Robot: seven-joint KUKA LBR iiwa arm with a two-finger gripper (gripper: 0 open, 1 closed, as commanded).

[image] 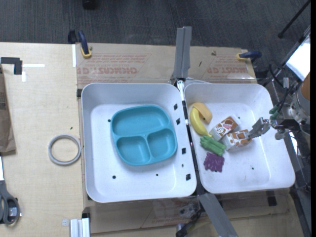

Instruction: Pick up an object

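Observation:
The right bin (261,174) holds a yellow banana (199,119), two small white-and-brown cartons (224,127) (238,138), a green pod-shaped toy (212,145) and a purple grape bunch (214,162). My gripper (258,128) reaches in from the right, low over the bin. Its tip is just to the right of the lower carton, close to or touching its edge. Nothing is lifted off the bin floor.
The left bin (94,147) contains a blue three-compartment tray (143,135). A grey tape ring (64,149) and scissors (7,206) lie on the bench to the left. A metal divider (182,53) stands between the bins at the back.

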